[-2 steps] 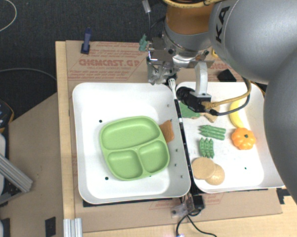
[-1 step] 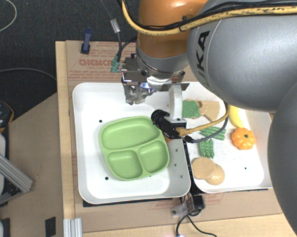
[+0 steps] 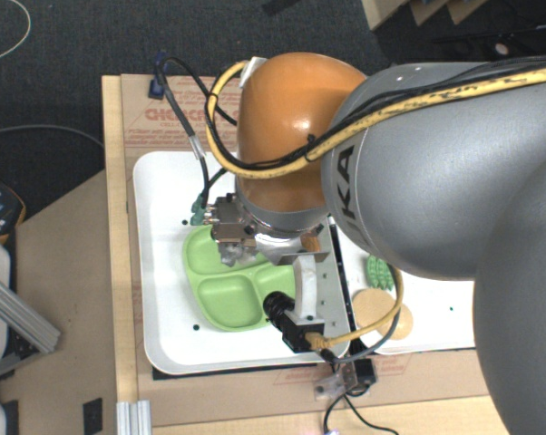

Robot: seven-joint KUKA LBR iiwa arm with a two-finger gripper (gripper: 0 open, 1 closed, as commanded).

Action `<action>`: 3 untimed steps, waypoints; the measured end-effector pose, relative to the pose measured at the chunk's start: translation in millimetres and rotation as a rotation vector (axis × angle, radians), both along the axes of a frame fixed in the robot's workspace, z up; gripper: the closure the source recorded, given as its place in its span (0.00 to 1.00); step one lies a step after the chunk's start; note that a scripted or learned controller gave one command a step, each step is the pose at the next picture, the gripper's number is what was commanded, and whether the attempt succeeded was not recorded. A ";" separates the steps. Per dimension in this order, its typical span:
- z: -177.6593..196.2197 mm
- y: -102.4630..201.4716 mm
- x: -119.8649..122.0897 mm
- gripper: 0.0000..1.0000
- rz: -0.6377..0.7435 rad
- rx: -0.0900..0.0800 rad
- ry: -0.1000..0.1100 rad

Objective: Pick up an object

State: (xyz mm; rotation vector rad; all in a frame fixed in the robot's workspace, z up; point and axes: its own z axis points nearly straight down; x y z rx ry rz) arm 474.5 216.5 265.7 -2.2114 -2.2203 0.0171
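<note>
A: Nearest, at the front edge of the surface [image 3: 123, 352]?
B: Loose cable plugs [image 3: 347, 376], just outside the left bin [image 3: 155, 270], near its front right corner.

A: And inside that bin?
B: A green divided dish [image 3: 223, 299], flat on the floor of the bin, in the middle and closer to the front edge than to the far one. Two hollows of it visible, the rest under the arm.

A: In the right bin [image 3: 436, 335]?
B: Against its left wall, a tan round disc [image 3: 375, 310]; just behind it a green knobbly piece [image 3: 379, 273], mostly covered.

A: The claw [image 3: 232, 243]?
B: Low over the far part of the green dish, seemingly touching it. Apart or together, cannot tell; hidden under the wrist. Nothing seen held.

A: Further back?
B: Orange band [image 3: 287, 116] over the far half of the left bin, wrapped by black and yellow cables [image 3: 220, 143]. Grey arm [image 3: 454, 152] coming from the right side. At the far left corner of the surface, a blue clip [image 3: 157, 85].
</note>
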 end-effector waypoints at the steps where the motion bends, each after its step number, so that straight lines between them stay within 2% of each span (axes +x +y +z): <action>1: 168.8 -2.6 6.3 1.00 -0.002 0.012 -0.032; 2: 169.3 -1.6 4.9 1.00 0.000 0.003 -0.016; 3: 276.2 -7.8 41.5 1.00 -0.005 0.007 -0.028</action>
